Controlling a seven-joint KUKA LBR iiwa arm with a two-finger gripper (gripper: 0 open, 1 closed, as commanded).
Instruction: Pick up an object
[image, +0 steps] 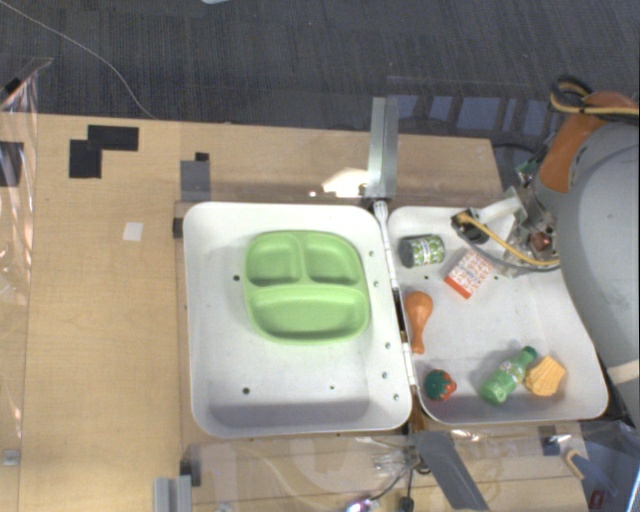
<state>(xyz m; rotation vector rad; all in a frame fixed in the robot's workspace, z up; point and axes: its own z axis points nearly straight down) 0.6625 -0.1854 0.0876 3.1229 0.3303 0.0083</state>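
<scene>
Where the wooden bench (100, 330) holds two white bins side by side, the left bin (215, 300) has a green plate (305, 285) lying flat in its middle. The plate is split into three parts. Next comes the right bin (500, 320). Close to its left wall, near the top, a small can (422, 250) with a green label lies on its side. Below the can lies an orange toy (418, 318), thin end down. Lower still sits a small red and green toy (438, 384). A red and white packet (469, 272) lies just right of the can. Near the bottom, a green bottle (508, 377) lies on its side, touching a yellow block (546, 377). The gripper (532, 232) hangs over the bin's top right corner, near the packet. I cannot tell if it is open or closed. The grey arm (600, 250) fills the far right.
</scene>
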